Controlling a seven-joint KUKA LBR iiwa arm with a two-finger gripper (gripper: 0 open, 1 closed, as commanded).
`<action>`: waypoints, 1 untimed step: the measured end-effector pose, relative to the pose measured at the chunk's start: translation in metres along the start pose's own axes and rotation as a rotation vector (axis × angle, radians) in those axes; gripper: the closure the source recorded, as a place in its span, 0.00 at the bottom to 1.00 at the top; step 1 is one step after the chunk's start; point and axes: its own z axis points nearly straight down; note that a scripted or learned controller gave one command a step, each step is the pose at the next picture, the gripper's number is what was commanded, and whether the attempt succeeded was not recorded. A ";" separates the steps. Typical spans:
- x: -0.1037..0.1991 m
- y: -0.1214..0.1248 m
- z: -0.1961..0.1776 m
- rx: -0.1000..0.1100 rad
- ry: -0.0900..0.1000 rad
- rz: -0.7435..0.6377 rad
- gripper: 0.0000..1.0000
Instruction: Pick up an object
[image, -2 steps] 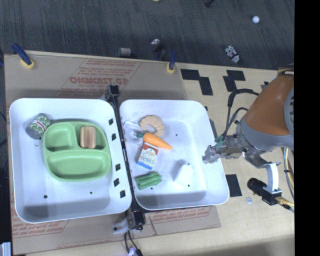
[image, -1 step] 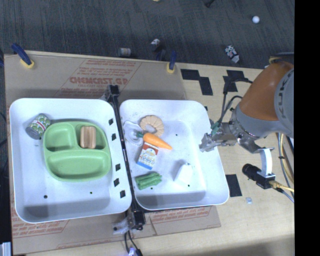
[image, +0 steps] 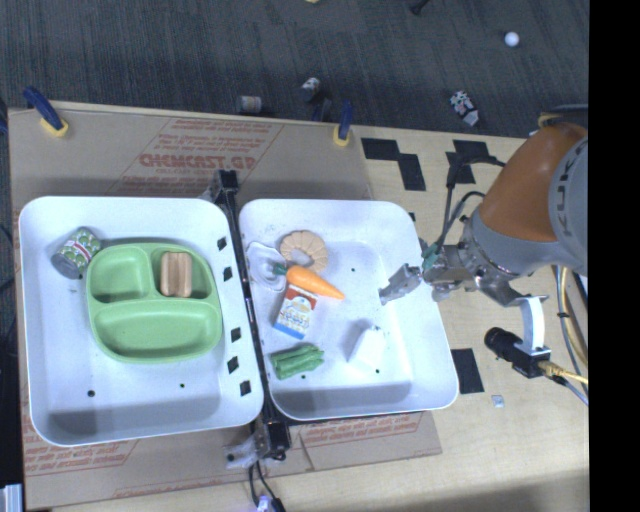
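Gripper (image: 398, 286) at right bin's (image: 425, 395) right rim, finger state impossible to tell, nearest pick a white object (image: 366, 345) just below-left.

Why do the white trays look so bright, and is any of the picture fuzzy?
In the camera view, overhead light washes out the right shallow white bin, so the pale translucent packet nearly vanishes against it; the green divided plastic tray carries soft glare; the grey arm's tool looks slightly blurred; shadows are faint and short.

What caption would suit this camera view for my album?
Robot gripper hovers at the right bin's edge, near a toy carrot; a green tray fills the left bin.
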 end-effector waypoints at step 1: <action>0.000 0.000 0.000 0.000 0.000 0.000 0.00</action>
